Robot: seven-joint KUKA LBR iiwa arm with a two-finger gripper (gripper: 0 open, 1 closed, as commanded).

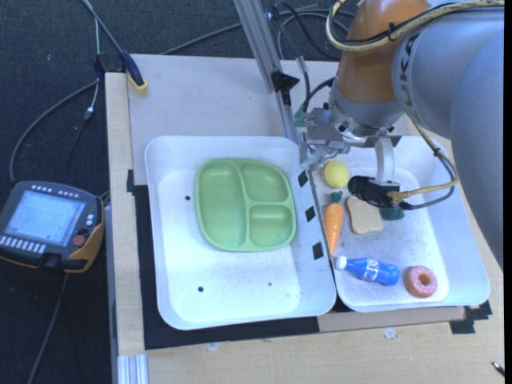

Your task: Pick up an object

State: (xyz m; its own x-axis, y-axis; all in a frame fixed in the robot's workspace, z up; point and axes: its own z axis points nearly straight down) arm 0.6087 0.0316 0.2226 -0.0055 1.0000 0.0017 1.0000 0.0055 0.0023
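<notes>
Camera view, looking down at a slant.

1. Pale bench [200, 94], bearing two shallow white plastic bins side by side.
2. Left bin [240, 286]: one light green plastic plate with three compartments [245, 204], lying flat at the centre, slightly toward 12 o'clock.
3. Right bin [452, 238], holding the candidates for picking:
 - round yellow toy lemon [337, 174], at 10 o'clock, near the bin's corner;
 - orange plastic carrot with green top [333, 224], at 9 o'clock, lying along the wall shared with the left bin, top pointing to 12 o'clock;
 - tan slice of toy toast [365, 216], just beside the carrot on its 3 o'clock side;
 - small blue plastic bottle with white cap [370, 270], on its side at 7 o'clock, cap pointing to 9 o'clock;
 - pink-iced toy doughnut [421, 281], at 5 o'clock.
4. Tool [320, 149]: over the right bin's 10 o'clock corner, just at 11 o'clock of the lemon. Whether it is open or closed cannot be told, and nothing is seen held in it.
5. Grey handheld control unit with screen [48, 226], off the bench at 9 o'clock.
</notes>
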